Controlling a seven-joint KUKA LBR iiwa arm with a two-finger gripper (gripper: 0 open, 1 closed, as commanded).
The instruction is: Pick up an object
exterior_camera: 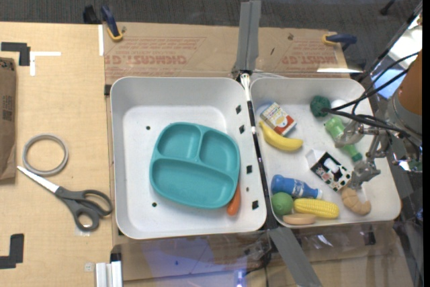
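Camera view: hand low in right bin, nothing visibly held

Hand (359,158) sits over the right side of the right bin (386,215); its metal fingers (366,173) look spread a little with nothing between them, though cables and glare blur this, so take that loosely.

Nearest candidates:
- black-and-white patterned block (330,170), just left of the hand. Looks small, stiff, light, flat faces; pinch across the short sides.
- tan bread-like toy (354,201), just near-side of the hand. Probably hollow plastic, light, lumpy; grip across its narrow middle.
- green toy (336,126), far side of the hand, partly hidden by cable.

Others further left in the same bin:
- banana (281,138) — curved, smooth, likely slips; take mid-body across the width.
- corn (316,208), touching the green ball (282,203) and blue bottle (292,186); crowded, fingers may bump neighbours. Ball would roll out of a pinch.
- small red-white box (277,119) — rigid, easy flat sides.

Left bin (121,144) holds a teal divided plate (195,165) with an orange carrot (234,202) at its near-right edge.
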